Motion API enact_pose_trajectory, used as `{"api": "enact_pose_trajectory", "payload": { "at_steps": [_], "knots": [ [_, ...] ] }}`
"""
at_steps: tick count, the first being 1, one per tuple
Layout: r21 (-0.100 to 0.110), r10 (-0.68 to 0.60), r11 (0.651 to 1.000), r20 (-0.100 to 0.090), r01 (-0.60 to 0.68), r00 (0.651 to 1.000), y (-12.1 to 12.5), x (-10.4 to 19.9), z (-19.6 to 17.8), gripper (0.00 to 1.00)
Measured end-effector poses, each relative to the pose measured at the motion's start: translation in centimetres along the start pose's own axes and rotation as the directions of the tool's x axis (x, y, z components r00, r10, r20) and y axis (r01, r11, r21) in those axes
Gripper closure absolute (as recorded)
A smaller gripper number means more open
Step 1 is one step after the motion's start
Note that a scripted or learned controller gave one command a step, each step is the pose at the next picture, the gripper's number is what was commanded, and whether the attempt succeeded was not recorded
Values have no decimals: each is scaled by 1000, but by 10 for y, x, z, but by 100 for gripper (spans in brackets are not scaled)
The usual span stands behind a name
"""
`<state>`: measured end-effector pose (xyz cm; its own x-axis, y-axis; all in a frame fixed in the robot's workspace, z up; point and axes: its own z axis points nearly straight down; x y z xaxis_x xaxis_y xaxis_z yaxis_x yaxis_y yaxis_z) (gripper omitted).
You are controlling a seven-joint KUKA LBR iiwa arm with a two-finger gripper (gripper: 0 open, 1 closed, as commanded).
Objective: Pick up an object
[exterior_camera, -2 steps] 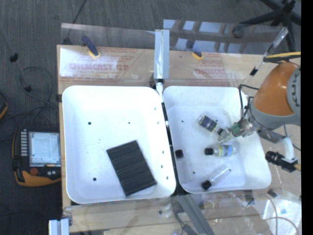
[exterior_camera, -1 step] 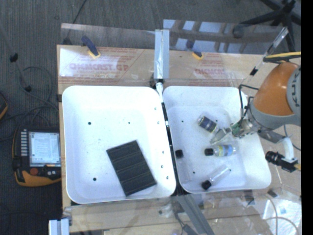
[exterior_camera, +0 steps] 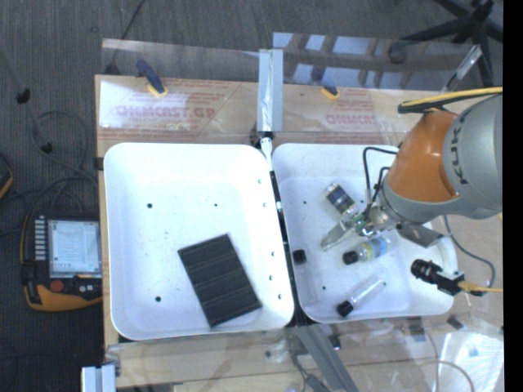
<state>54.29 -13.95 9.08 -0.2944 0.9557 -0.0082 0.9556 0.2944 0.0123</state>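
I note a dark ribbed slab (exterior_camera: 219, 279) lying flat in the left bin (exterior_camera: 131, 170). In the right bin (exterior_camera: 310, 166), the gripper (exterior_camera: 353, 227) appears spread open, empty, just above a small clear bottle (exterior_camera: 366, 251); a capped tube (exterior_camera: 360, 295) lies nearer the front.

A robotics lab: grey carpet with loose cables (exterior_camera: 57, 137), a teach pendant (exterior_camera: 64, 260) on the floor at nine o'clock, an office chair base (exterior_camera: 441, 6) at one o'clock, clamps (exterior_camera: 149, 75) gripping the worktop (exterior_camera: 188, 109).
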Motion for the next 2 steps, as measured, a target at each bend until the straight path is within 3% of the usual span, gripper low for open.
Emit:
{"api": "enact_pose_trajectory", "payload": {
  "at_steps": [1,2],
  "knots": [
    [-2,-76,997,-1,76,997,46,-61,2,0],
    [2,-92,996,-1,92,996,47,-17,1,0]
  ]
}}
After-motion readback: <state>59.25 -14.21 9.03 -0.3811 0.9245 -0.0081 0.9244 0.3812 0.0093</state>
